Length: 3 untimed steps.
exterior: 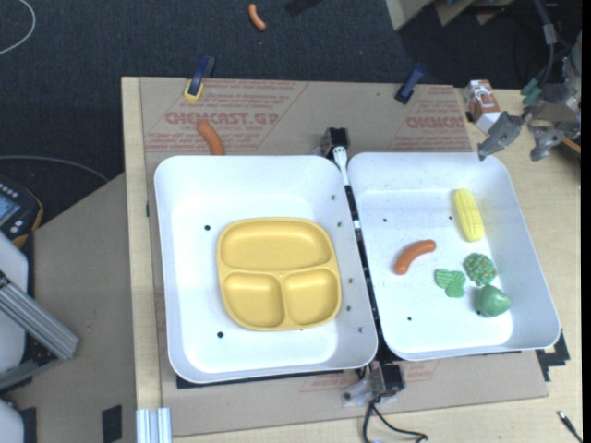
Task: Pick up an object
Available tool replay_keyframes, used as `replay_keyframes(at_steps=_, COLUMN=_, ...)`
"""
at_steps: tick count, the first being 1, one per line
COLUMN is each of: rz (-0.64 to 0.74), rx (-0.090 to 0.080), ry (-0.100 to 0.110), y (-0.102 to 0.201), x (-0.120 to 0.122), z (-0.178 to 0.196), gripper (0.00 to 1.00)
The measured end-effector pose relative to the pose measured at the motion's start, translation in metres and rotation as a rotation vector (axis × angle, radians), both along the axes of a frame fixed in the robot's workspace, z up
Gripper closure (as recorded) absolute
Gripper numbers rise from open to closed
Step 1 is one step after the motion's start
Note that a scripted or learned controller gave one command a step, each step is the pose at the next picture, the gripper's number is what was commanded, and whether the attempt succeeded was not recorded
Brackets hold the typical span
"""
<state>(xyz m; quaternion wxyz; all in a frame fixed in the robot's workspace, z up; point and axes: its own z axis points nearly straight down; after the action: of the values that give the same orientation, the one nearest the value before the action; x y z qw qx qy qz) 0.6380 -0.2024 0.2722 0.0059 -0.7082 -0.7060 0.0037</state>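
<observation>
Yellow corn (469, 214) lies near orange sausage (414, 256).

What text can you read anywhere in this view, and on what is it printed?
"CHEMCAST GP", red print on the brown protective sheet covering the bench board, upper left behind the left bin; the last letters are faint.
The same red print repeats behind the right bin, around, too faint to read fully.
The small box at the board's upper right corner carries markings too small to read.
Nothing readable on the bins, the yellow divided tray or the toy food.
</observation>
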Motion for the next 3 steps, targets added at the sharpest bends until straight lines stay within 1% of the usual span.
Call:
replay_keyframes(at_steps=1, rz=0.003, rx=-0.003, ry=-0.013, y=0.001, x=0.002, z=0.008, gripper=0.00)
replay_keyframes(at_steps=2, rz=0.004, rx=-0.002, ry=-0.008, y=0.011, x=0.000, z=-0.044, gripper=0.00)
replay_keyframes(at_steps=3, rz=0.004, rx=-0.002, ry=-0.009, y=0.006, x=0.009, z=-0.097, gripper=0.00)
